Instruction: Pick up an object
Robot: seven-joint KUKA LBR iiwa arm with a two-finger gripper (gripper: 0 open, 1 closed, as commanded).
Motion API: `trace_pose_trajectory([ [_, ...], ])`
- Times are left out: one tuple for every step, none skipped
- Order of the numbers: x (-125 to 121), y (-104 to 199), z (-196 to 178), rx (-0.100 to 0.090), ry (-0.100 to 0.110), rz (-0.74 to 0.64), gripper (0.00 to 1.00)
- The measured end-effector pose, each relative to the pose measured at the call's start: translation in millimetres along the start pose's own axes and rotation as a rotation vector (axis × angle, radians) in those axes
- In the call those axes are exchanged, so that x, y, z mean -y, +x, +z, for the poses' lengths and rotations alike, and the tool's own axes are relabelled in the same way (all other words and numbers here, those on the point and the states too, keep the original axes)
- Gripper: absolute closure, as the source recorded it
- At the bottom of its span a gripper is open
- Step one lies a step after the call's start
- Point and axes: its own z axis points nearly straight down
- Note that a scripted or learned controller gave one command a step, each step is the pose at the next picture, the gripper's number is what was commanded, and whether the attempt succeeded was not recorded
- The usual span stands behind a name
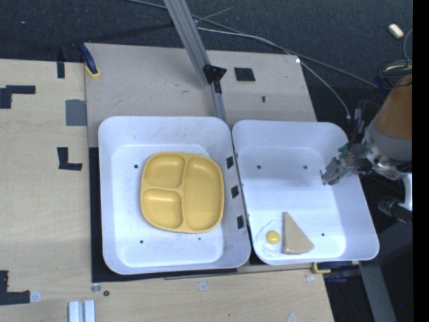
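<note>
Left bin holds yellow tray; right bin, wedge.

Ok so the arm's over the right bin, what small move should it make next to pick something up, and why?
Probably shift the tool toward the near left corner of the right bin, where the tan wedge and small yellow piece lie. The tool hovers by the bin's right wall over bare floor, apart from both, so closing there would likely grasp nothing.

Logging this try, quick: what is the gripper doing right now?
Gripper: at the right bin's right wall, nothing seen held; open or closed cannot be told.
</note>
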Motion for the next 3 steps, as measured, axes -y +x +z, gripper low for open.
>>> trace_pose_trajectory([
  [1.8,1.7,-63.3,0.001,-0.002,0.000,1.00],
  [1.3,2.1,-72.0,-0.001,0.003,0.000,1.00],
  [5.4,55.1,-61.9,-0.002,0.006,-0.003,1.00],
])
